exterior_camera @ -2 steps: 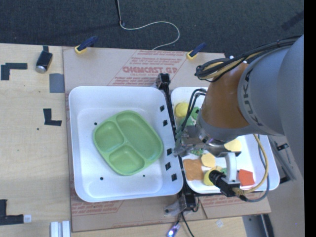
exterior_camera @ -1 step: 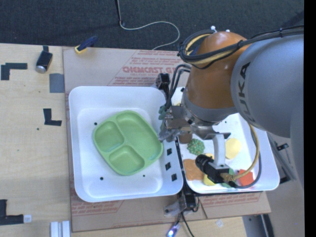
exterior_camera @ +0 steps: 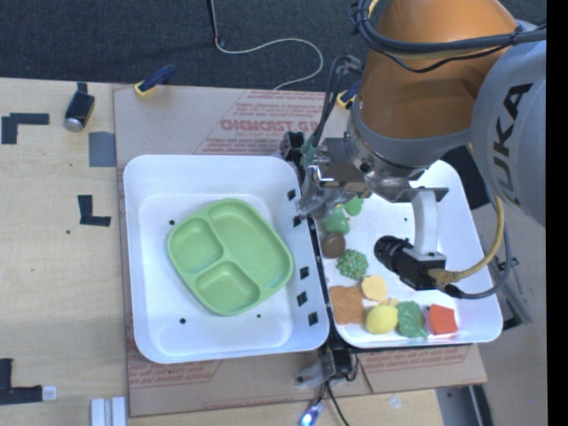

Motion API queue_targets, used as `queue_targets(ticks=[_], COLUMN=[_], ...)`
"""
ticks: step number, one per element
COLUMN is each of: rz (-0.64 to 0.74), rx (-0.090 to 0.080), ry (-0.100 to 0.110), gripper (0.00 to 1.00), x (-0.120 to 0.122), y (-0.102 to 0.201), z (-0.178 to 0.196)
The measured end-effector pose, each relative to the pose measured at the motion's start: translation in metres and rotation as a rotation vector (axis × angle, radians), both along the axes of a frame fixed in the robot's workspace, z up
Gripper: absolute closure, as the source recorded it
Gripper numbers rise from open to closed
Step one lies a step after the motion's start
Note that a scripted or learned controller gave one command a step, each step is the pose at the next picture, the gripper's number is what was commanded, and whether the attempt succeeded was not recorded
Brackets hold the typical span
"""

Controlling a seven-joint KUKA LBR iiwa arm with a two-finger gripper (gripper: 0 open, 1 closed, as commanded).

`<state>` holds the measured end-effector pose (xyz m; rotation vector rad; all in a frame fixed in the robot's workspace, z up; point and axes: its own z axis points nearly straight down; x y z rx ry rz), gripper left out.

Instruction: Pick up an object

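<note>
The arm hung over the right bin (exterior_camera: 470,204), its gripper (exterior_camera: 327,193) down by the near-left corner, close to the divider between the bins. Whether it was spread or pinched, I couldn't tell; the wrist hid too much. Toy food lay just beneath and in front: a dark green piece (exterior_camera: 336,223), a brown one (exterior_camera: 333,245), a broccoli (exterior_camera: 351,264), then a yellow slice (exterior_camera: 374,287), an orange slab (exterior_camera: 346,305), a lemon (exterior_camera: 382,319), a green chunk (exterior_camera: 410,319) and a red block (exterior_camera: 443,319) along the front wall. All looked light, stiff and probably smooth, likely to skid or roll. The block's flat sides seemed the surest hold; the rounder bits wanted a centred pinch. The left bin (exterior_camera: 142,238) held a green tray (exterior_camera: 229,256).
</note>
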<state>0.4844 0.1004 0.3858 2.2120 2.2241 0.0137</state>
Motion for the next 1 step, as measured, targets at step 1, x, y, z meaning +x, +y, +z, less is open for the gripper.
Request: queue_targets(ticks=[1], rz=[-0.013], rx=[-0.008], ry=[0.027], gripper=[1.0], x=[-0.0038], y=[-0.066], z=[-0.1534])
